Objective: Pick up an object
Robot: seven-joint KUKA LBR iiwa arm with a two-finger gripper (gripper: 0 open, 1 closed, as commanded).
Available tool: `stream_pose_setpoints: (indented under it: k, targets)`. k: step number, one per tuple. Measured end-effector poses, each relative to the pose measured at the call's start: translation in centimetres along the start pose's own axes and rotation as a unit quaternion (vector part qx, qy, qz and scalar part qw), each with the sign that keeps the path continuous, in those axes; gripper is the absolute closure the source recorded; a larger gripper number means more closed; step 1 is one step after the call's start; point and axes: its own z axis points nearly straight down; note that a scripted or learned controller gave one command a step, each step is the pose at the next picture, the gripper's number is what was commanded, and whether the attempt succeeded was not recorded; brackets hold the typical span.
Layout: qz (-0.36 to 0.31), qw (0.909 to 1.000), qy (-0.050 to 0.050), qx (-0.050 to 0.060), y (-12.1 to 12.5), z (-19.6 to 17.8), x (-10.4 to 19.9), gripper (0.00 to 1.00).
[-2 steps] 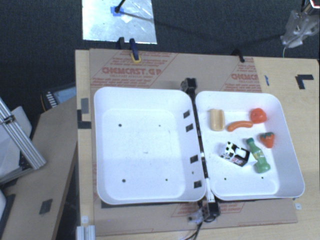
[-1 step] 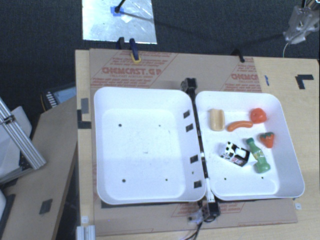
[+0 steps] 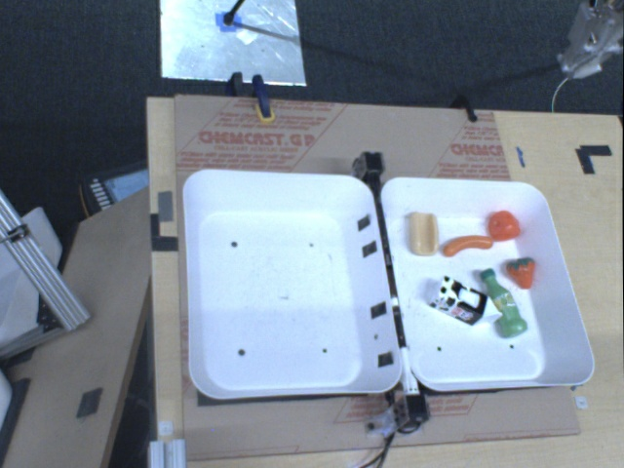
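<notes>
Green bottle (image 3: 504,306) in right bin (image 3: 561,261), end effector (image 3: 588,42) well above, grip state unclear

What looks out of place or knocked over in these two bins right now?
Nothing looks spilled or broken. The green bottle lies on its side in the right bin, close beside the black and white toy. The tan block, orange sausage, tomato and strawberry lie loosely scattered, all inside that bin.

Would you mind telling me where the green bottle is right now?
The green bottle lies in the right bin, toward its lower right part, just right of the black-and-white object and below the small red item.
</notes>
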Motion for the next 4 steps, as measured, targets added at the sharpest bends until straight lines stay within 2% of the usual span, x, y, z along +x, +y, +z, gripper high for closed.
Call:
stream_pose_setpoints:
  k: [4]
  targets:
    - [-0.006,1.0000,-0.001,-0.007,0.2,-4.5,0.0,1.00]
